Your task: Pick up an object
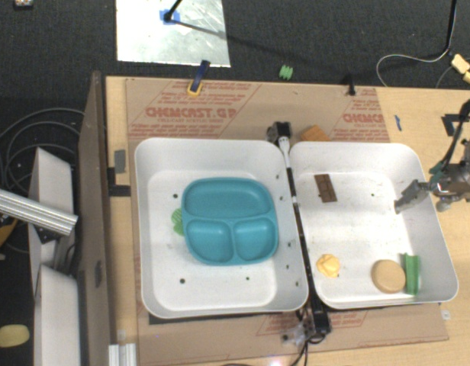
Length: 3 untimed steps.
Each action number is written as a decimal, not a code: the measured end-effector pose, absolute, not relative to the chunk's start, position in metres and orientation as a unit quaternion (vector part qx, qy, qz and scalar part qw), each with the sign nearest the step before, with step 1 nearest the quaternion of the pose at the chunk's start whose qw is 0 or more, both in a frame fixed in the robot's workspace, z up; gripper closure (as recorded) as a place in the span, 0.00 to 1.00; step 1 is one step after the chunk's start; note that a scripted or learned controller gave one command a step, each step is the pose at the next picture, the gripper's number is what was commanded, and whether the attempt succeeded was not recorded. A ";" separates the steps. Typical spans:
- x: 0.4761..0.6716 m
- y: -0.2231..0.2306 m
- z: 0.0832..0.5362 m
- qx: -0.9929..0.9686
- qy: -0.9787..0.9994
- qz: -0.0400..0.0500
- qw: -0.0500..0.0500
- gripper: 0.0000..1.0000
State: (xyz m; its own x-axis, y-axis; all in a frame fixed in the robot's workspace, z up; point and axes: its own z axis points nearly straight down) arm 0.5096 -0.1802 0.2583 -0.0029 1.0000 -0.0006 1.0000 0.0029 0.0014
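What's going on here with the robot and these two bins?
The arm reaches in from the right, its gripper over the right bin, near that bin's right edge, with nothing between its fingers. In that bin lie a brown block, a yellow piece, a tan round object and a green piece. The left bin holds a blue tray.

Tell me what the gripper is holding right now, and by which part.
Nothing visible. The gripper hangs over the right bin near its right wall, apart from the brown block, yellow piece and tan round piece.
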 end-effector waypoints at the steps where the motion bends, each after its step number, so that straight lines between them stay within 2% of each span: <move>1: 0.525 -0.109 0.156 0.704 0.711 0.000 -0.004 0.00; 2: 0.587 -0.119 0.138 0.705 0.709 0.002 0.003 0.00; 3: 0.636 -0.081 0.104 0.704 0.710 0.002 0.001 0.00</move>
